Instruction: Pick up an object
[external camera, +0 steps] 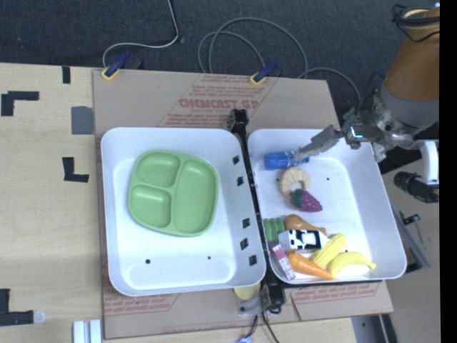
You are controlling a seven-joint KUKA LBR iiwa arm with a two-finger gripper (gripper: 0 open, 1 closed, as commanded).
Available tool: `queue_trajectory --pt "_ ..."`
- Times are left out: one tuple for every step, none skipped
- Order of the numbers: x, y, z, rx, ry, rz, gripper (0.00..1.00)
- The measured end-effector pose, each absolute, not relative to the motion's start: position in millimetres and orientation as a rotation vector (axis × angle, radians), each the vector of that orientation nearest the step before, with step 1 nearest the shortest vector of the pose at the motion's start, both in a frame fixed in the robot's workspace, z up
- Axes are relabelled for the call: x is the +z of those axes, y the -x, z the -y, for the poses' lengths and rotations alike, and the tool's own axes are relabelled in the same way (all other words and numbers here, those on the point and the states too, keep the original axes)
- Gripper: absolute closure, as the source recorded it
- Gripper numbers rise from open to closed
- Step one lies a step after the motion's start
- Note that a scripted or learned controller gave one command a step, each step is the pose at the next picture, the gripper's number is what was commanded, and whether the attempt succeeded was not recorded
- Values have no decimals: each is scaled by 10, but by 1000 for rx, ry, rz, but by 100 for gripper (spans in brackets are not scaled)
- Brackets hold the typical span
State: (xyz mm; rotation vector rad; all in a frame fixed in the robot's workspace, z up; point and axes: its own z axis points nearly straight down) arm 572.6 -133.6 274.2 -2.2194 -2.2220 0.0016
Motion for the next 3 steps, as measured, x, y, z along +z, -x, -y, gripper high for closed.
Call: queue_trajectory --pt "1089 -5764 1113 8 2235 2220 0" --pt "970 -6456 1114 56 2214 2220 0" --pt "1086 -6499 1035 10 2230 2220 100"
